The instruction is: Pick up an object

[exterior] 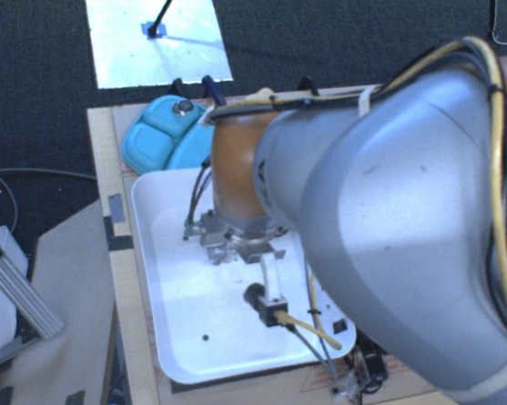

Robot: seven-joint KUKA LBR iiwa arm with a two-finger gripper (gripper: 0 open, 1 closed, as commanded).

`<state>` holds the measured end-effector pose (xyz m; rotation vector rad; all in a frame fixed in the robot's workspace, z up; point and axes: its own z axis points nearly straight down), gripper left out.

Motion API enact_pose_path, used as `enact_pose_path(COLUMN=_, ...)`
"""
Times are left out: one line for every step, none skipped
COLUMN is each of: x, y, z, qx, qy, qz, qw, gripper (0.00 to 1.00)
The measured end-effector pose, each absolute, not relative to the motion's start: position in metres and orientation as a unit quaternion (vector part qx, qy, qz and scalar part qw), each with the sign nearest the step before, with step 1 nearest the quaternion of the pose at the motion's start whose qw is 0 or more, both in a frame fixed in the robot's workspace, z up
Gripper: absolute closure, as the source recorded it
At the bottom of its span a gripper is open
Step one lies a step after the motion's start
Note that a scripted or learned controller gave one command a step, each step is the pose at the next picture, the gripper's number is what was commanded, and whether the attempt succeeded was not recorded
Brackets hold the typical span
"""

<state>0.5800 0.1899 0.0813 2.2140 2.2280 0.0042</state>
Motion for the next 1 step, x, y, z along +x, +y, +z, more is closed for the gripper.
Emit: enact_pose_path(x=0.647, y=0.1094, z=0.0967, qx=0.709, qy=0.705, qz=0.0021, qw=0.004, gripper=1.0)
